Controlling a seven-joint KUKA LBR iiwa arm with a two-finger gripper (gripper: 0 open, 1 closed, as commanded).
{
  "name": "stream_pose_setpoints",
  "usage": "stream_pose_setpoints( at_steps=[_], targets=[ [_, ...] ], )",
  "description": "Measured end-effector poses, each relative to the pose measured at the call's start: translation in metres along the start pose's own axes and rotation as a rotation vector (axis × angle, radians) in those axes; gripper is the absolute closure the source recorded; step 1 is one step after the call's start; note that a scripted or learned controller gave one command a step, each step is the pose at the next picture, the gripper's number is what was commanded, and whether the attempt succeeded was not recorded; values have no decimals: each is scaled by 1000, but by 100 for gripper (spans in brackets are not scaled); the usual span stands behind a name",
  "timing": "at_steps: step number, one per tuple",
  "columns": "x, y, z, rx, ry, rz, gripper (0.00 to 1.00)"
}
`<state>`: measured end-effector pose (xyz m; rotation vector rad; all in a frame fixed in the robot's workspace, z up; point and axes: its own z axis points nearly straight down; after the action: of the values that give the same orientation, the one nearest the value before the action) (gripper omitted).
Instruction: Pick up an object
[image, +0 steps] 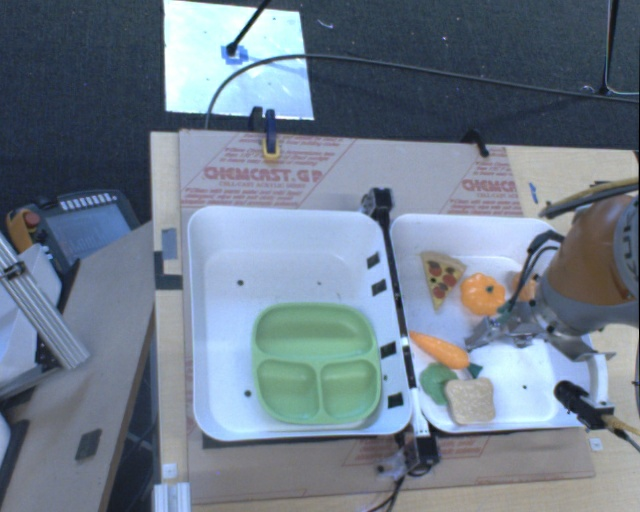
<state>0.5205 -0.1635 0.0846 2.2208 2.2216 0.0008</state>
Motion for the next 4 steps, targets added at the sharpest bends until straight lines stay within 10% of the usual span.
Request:
stream_pose_setpoints(
  at_steps=[1, 4],
  targets=[
    [0, 1, -11, -3, -1, -1, 100],
    [4, 15, -163, -4, -1, -4, 100]
  ],
)
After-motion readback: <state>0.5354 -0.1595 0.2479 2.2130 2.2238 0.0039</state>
